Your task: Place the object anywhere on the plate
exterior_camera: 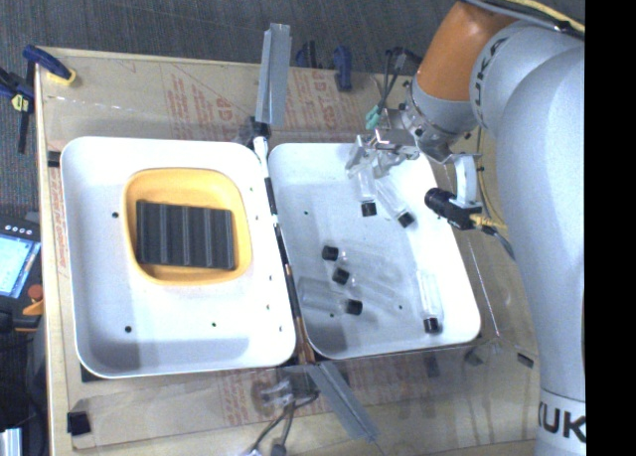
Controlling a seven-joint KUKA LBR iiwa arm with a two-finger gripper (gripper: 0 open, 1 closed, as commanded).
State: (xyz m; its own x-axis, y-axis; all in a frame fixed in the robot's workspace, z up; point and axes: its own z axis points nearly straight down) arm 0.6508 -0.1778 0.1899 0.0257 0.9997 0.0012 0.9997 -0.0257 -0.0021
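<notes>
Below pincer [386, 204], clear tubes [343, 275], apart

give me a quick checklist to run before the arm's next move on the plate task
1. Plate in place: ok. The yellow plate sits in the left bin with a dark ridged insert on it.
2. Objects available: ok. Several clear tubes with black caps lie in the right bin.
3. Gripper position: ok. The gripper is over the right bin's upper part, beside a tube.
4. Object held between the fingers: cannot tell; the clear parts blur together.
5. Path to the plate: ok. Just the divider between the bins lies on the way.
</notes>
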